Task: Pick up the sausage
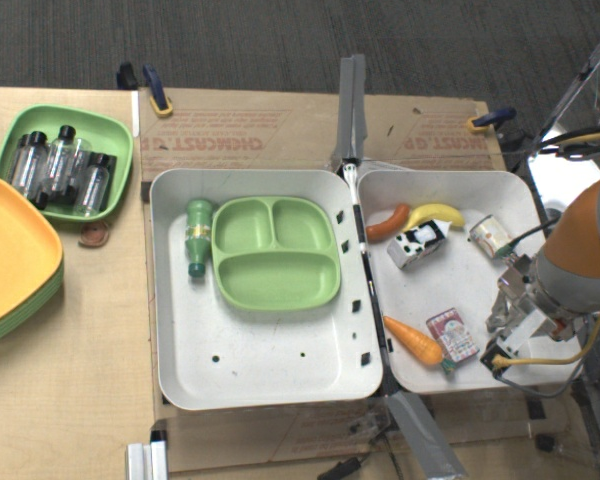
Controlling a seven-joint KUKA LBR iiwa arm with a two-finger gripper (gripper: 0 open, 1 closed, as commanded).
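Note:
The sausage (387,222) is a short reddish-orange link lying at the back left of the right bin (460,180), its right end touching a yellow banana (435,213). My gripper (504,328) hangs low over the bin's front right corner, far to the right of the sausage and nearer the camera. It touches nothing that I can make out. The orange-banded wrist (580,238) rises above it at the view's right edge.
In the right bin lie a black-and-white box (420,245), a small can (490,235), a carrot (415,338) and a pink packet (452,335) just left of the gripper. The left bin (180,348) holds a green divided plate (276,252) and a green bottle (198,236).

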